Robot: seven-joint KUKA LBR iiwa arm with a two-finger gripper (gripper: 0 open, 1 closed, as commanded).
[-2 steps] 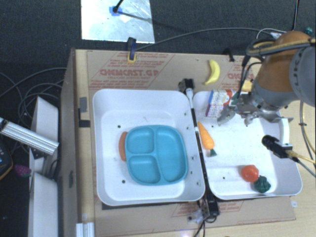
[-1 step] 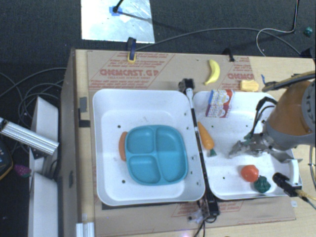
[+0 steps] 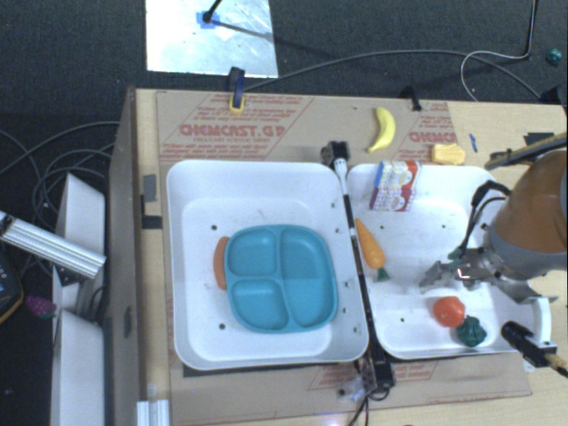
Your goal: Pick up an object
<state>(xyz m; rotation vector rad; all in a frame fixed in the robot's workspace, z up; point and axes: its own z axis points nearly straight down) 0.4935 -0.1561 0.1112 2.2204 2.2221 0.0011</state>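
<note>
The arm is reaching in over the right bin (image 3: 417, 344), its gripper (image 3: 441, 275) hanging low above the bin floor; whether it is spread or closed, I cannot tell, and nothing is showing in its grasp; a red tomato (image 3: 449, 310) is lying just beside it, toward the bin's near edge, touching a green broccoli piece (image 3: 471, 332); a carrot (image 3: 370, 245) is resting along the bin's left wall; a small carton (image 3: 393, 185) is sitting at its far rim.
</note>
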